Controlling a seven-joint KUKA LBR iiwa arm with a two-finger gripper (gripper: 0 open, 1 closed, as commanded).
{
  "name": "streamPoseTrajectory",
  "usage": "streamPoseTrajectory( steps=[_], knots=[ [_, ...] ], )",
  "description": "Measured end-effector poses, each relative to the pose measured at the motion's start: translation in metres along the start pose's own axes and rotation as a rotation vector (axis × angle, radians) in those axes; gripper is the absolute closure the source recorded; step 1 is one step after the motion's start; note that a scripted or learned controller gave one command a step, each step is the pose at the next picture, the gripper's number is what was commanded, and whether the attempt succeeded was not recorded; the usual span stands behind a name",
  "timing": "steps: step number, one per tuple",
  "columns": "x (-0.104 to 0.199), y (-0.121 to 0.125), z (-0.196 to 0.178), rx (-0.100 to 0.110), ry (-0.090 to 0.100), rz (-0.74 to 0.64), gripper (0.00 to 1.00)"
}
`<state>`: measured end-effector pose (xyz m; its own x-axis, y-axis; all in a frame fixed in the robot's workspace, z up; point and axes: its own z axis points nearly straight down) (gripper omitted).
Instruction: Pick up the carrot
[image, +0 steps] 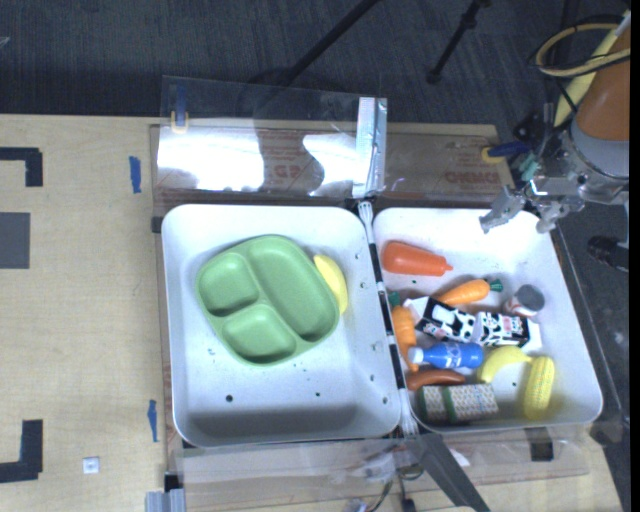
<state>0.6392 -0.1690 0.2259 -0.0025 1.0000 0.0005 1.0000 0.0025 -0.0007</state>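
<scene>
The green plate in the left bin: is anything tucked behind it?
A yellow banana-like piece pokes out from behind the green plate, against its right rim. How far it extends underneath is hidden by the plate.

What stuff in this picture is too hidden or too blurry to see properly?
- Gripper, camera view: small and blurred at the right bin's far corner; whether it is open is unclear.
- Yellow item, camera view: the green tray covers most of it.
- Orange item, camera view: pressed against the bin wall, partly under the cow-print carton.
- Arm, camera view: cut off by the right edge.
</scene>
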Motion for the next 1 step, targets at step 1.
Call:
streamPoseTrajectory(
  steps=[1],
  knots=[
    [-0.0095,-0.0061,0.1397,-0.005,-0.002,-0.114,0.00]
  ],
)
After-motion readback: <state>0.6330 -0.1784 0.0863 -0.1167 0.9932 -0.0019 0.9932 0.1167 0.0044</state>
